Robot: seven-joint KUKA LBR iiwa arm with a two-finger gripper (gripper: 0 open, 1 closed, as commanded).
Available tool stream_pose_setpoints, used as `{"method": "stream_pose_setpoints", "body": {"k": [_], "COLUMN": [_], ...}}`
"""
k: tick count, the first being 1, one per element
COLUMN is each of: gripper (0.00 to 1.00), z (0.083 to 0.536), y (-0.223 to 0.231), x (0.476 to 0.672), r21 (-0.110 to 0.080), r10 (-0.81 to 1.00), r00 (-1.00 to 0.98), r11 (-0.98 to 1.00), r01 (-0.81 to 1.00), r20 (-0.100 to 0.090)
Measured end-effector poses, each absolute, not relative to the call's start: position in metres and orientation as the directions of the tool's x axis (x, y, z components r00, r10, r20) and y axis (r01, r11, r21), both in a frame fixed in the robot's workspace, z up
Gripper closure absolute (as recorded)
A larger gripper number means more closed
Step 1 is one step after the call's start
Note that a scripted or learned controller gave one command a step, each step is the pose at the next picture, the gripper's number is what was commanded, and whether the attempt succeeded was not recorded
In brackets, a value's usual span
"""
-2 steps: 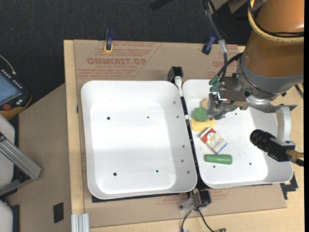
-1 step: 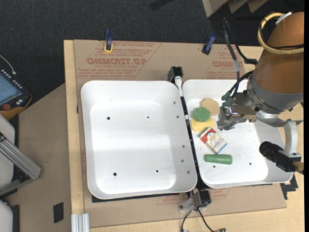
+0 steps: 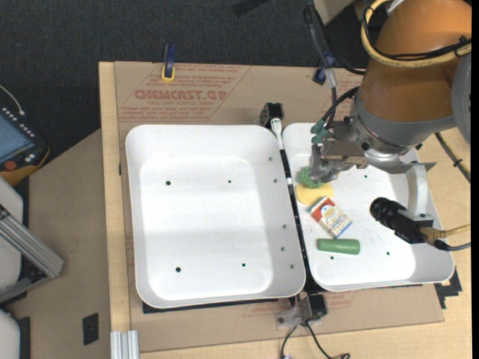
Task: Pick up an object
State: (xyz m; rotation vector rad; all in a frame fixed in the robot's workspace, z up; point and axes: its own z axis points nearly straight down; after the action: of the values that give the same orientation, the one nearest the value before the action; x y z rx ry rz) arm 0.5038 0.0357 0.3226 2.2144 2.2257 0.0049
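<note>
Orange-banded and bulky, the arm (image 3: 415,51) stands closest to the lens, leaning in from the right and bending down over the right bin (image 3: 378,271). At its end the tool (image 3: 320,167) points down at that bin's left side, close to the wall shared with the other bin. Its tip is at a small green tuft (image 3: 307,177), either touching it or just above; the slanted view does not settle which. Whether the tool is wide or narrow I cannot tell, because the wrist hides its end, so I claim no hold.

The tuft lies against a yellow block (image 3: 312,194) just in front of it. That crowding probably matters, since a grab here could catch both or shove the block aside, and the nearby wall leaves little room on the other side.

Just beyond the block is a red-and-white box (image 3: 331,217), lying askew and touching it or nearly so. Further forward a green stick (image 3: 338,246) lies flat and apart, with bare floor around it, which looks like the easier target.

All four lie loose in the right bin, likely so that any may be chosen. The left bin (image 3: 202,223) sits alongside, presumably as the drop place. Both rest on a cardboard-covered table (image 3: 187,92), with a blue clip (image 3: 169,64) at the far edge, probably to stop the sheet sliding.
</note>
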Motion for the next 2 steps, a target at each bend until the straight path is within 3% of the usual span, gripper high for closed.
{"method": "stream_pose_setpoints", "body": {"k": [1, 2], "gripper": [1.0, 1.0], "z": [0.355, 0.277], "y": [0.082, 0.062], "x": [0.534, 0.476], "r21": [0.007, -0.011], "r10": [1.0, 1.0], "r00": [-0.006, 0.003], "r11": [0.006, -0.003], "r01": [1.0, 1.0], "r20": [0.002, -0.001]}}
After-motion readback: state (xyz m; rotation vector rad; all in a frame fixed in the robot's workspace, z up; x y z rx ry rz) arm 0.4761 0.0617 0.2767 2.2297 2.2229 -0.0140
